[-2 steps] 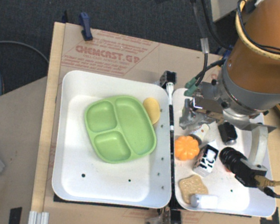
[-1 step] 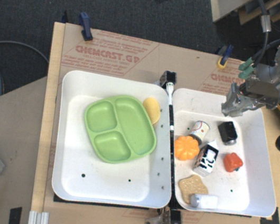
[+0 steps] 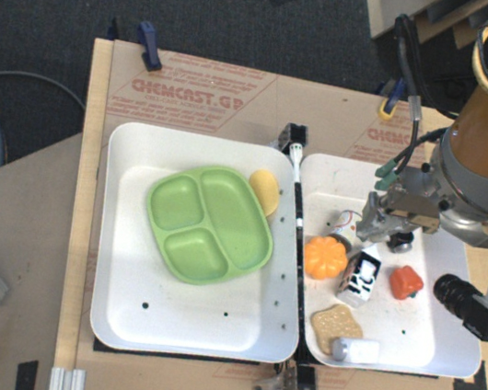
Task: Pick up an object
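One cracker [image 3: 336, 324], one pumpkin [image 3: 325, 257], one green plate [image 3: 210, 225].

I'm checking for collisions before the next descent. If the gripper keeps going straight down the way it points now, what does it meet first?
Probably the bare floor of the right bin, just above the orange pumpkin. The gripper points down beside the pumpkin and the black-and-white toy, but depth is unclear from this slant.

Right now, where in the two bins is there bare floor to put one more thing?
Left bin: bare floor in front of the green plate and along its left wall. Right bin: crowded around the pumpkin, cow, cracker and red pepper; bare only at its front right corner.
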### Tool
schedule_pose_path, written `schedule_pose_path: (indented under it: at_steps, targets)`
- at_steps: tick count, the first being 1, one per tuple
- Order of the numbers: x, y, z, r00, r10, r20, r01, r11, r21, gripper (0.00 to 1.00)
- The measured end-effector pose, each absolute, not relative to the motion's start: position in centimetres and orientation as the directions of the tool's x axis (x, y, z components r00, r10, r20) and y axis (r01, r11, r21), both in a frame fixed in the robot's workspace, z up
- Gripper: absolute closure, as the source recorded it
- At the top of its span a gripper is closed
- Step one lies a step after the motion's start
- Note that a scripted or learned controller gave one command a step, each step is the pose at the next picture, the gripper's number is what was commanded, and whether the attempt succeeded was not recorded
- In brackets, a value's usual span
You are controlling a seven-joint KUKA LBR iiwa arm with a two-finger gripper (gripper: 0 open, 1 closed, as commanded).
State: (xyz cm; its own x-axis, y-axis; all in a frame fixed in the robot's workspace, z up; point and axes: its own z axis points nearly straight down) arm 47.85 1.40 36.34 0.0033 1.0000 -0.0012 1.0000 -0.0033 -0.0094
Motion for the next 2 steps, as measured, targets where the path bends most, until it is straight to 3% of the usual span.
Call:
schedule_pose_path:
  at_steps: [1,2]
  targets:
    - [47.8,1.4,26.7,0.002,1.0,0.0,1.0,-0.002,-0.011,1.0]
    - [53.7,1.6,29.1,-0.001,1.0,-0.001,1.0,0.001,0.005,1.0]
